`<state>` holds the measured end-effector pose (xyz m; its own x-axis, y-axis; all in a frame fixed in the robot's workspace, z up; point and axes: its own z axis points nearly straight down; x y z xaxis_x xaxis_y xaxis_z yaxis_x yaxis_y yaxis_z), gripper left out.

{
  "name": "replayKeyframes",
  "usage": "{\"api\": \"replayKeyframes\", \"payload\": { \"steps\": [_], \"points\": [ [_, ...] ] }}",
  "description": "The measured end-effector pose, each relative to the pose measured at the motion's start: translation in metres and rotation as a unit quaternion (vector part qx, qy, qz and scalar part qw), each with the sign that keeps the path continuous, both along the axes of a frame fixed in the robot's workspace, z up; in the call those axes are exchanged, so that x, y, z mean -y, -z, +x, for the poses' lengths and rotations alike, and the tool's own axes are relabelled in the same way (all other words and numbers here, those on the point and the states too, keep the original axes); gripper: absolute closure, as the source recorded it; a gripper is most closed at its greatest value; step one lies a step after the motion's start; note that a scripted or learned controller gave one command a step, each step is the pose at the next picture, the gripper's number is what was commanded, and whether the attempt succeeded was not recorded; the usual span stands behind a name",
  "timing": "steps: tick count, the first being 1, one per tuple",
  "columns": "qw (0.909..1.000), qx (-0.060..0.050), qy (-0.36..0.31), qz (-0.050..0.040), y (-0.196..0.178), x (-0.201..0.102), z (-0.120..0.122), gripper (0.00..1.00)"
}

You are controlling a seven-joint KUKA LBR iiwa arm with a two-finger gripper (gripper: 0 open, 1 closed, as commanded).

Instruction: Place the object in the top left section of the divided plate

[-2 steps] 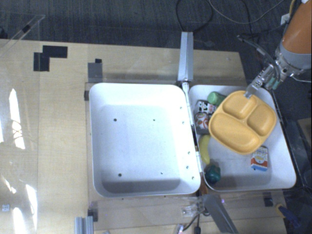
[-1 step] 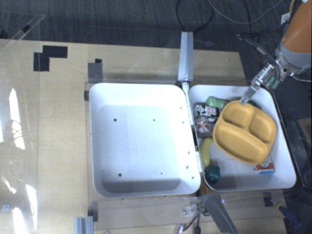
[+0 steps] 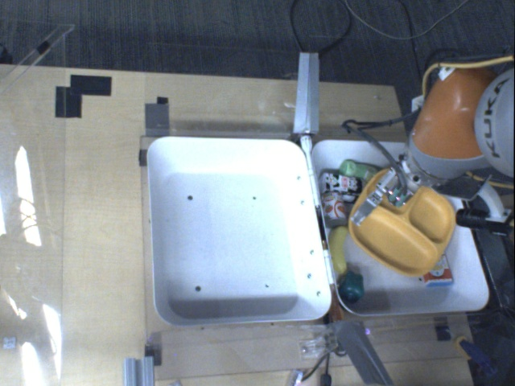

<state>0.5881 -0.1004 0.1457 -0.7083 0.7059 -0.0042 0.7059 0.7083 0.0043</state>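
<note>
A yellow divided plate (image 3: 406, 233) lies tilted in the right bin (image 3: 471, 296). My gripper (image 3: 385, 196) is down at the plate's upper left edge, reaching in from the right under the orange band of the arm (image 3: 451, 123). Whatever is between its tips is hidden by the metal of the gripper itself. Loose objects lie left of the plate: a green item (image 3: 354, 169), a small printed packet (image 3: 336, 188), a yellow-green piece (image 3: 338, 249) and a dark teal piece (image 3: 351, 285).
The left bin (image 3: 229, 232) is a wide white tray next to the right one. A small printed box (image 3: 439, 277) pokes out beneath the plate's lower right edge. A metal post (image 3: 307, 95) stands behind the bins' shared wall.
</note>
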Motion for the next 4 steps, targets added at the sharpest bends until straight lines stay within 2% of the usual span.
{"api": "replayKeyframes", "payload": {
  "steps": [1, 2, 3, 4],
  "points": [
    [0.998, 0.003, 0.064, -0.0006, -0.039, 0.043, 0.056, 0.0],
    [0.995, 0.002, 0.1, 0.0005, 0.04, 0.008, -0.072, 0.0],
    [0.9986, 0.002, -0.053, -0.0012, -0.06, 0.015, -0.09, 0.0],
    [0.9986, 0.008, 0.051, -0.0017, 0.04, 0.011, -0.094, 0.0]
  ]
}}
